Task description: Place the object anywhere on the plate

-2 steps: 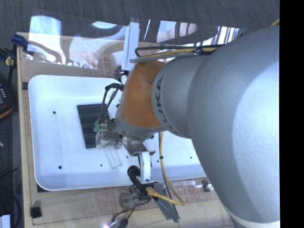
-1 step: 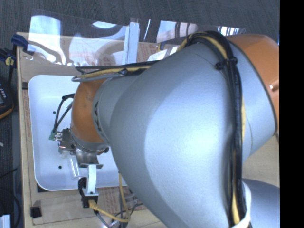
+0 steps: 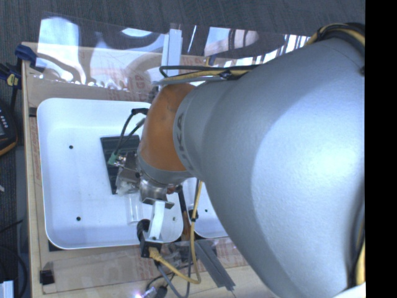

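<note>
The grey arm with its orange band [image 3: 162, 132] reaches over the left white bin [image 3: 68, 185] and hides most of the right side. My gripper [image 3: 132, 194] hangs below the wrist, near the left bin's right half, pointing down at the floor of the bin. A dark flat rectangular piece [image 3: 115, 148] lies right beside the wrist, partly covered by it; I cannot tell whether it is the plate or part of the tool. No loose object shows between the gripper and the bin floor. Black cables [image 3: 131, 126] run from the wrist over the dark piece.
A sliver of the right bin [image 3: 208, 227] shows under the arm. Clear plastic guards [image 3: 105, 61] stand along the back edge of the bench. Yellow and black cables [image 3: 173, 269] hang at the front edge. The left half of the left bin is bare white floor.
</note>
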You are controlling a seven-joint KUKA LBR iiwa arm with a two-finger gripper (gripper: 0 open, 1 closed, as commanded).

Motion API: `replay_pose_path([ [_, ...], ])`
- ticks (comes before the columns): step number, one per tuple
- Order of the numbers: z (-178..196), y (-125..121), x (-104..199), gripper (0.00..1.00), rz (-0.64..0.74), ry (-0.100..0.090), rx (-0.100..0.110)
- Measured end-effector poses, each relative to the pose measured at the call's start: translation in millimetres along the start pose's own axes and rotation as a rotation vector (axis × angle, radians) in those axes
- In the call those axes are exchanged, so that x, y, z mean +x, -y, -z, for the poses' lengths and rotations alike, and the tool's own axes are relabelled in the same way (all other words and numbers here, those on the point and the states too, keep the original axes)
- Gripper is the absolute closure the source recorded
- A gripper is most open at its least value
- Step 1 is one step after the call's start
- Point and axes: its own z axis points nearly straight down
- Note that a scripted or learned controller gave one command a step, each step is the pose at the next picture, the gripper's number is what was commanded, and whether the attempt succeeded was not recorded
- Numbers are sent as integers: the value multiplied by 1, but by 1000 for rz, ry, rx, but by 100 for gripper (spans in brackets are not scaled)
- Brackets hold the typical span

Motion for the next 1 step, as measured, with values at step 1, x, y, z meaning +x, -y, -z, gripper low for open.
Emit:
replay_pose_path([
  [1,0,0,0,0,0,0,0],
])
